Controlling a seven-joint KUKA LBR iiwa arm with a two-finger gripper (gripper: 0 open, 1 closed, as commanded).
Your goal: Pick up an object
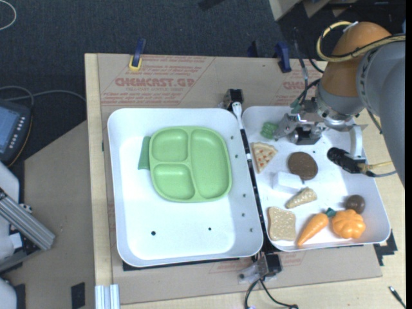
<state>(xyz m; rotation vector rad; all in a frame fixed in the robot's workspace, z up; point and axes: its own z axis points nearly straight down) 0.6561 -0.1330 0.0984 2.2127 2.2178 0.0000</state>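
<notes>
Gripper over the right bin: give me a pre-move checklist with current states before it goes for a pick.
1. Gripper is above the right bin, near its top-left corner: ok.
2. Finger opening: cannot tell, the wrist hides it from above.
3. Nothing seen between the fingers: ok.
4. Closest candidate is the small green item, just left of the gripper; whether they touch: cannot tell.
5. The brown round cookie and pizza slice lie apart from each other, below the gripper: ok.
6. Green divided plate sits in the left bin, away from the arm: ok.
</notes>
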